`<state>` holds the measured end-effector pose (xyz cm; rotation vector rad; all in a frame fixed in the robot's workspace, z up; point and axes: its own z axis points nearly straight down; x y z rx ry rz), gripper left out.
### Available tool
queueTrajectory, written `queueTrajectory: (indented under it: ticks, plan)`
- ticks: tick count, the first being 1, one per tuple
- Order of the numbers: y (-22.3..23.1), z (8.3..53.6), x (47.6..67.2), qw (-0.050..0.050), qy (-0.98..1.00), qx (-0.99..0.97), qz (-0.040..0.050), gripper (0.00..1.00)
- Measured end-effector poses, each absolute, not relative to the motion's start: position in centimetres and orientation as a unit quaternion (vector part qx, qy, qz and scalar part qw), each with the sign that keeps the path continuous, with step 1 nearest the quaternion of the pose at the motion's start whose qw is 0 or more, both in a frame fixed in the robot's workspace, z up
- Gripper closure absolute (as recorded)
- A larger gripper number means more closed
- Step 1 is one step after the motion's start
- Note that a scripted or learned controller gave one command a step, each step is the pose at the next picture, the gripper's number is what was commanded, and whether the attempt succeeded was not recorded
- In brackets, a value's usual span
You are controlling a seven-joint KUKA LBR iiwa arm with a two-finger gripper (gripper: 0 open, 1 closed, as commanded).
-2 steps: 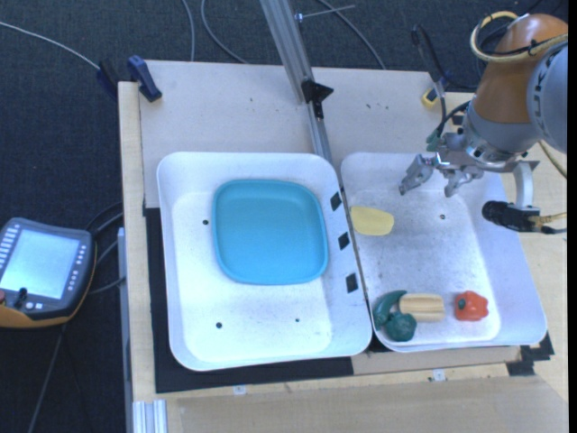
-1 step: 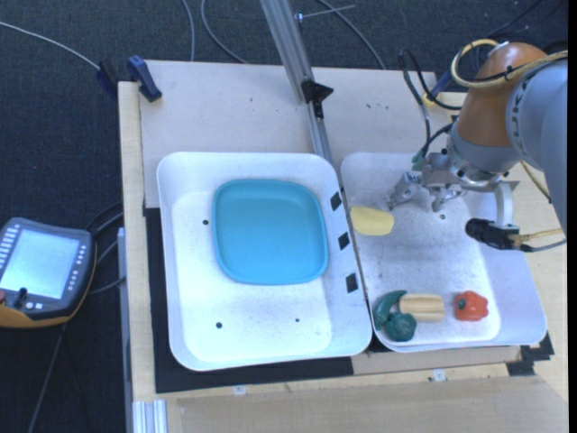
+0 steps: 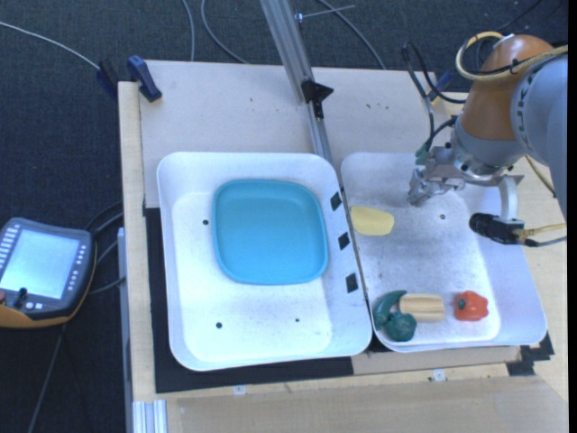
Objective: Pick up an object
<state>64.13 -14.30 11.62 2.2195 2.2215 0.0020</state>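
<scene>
One camera, fixed above the desk (image 3: 225,106), looks down at a slant, so the far edge of the desk lies toward the top of the frame and the near edge toward the bottom. It sits far enough back to take in both white bins whole: the left bin (image 3: 180,242) near the middle of the frame, the right bin (image 3: 505,278) beside it. Dark floor (image 3: 63,106) with loose cables (image 3: 180,7) shows beyond the desk at the top and left (a handheld control screen (image 3: 41,269) lies at the left edge). The arm (image 3: 514,88) comes in from the right side.
</scene>
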Motion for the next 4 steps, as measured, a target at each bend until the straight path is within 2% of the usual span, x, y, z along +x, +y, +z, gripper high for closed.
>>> queueTrajectory:
  ticks: [3, 4]
  plan:
    - [-15.1, 25.0, 64.8, 0.002, 0.707, 0.707, 0.0014, 1.0]
    - [-10.3, 23.8, 63.8, 0.0, 0.708, 0.706, 0.0003, 1.0]
